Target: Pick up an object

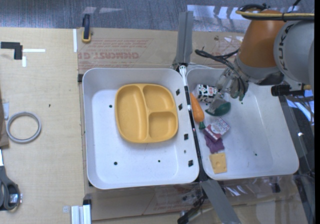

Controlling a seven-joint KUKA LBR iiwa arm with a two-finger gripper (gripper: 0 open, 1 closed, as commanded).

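Right bin (270, 158), gripper (222, 102) lowered among small items.
Cardboard (120, 53) behind the bins bears red print, mirrored and unreadable. Fingers' spread cannot be told; dark green object (221, 108) lies just beneath them, carrot (197, 109) beside, black-and-white packet (205, 91) near.

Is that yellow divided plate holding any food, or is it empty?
Empty. The yellow plate lies flat in the left bin, and all three of its compartments show bare yellow bottoms.

scissors (7, 193) cut off at left
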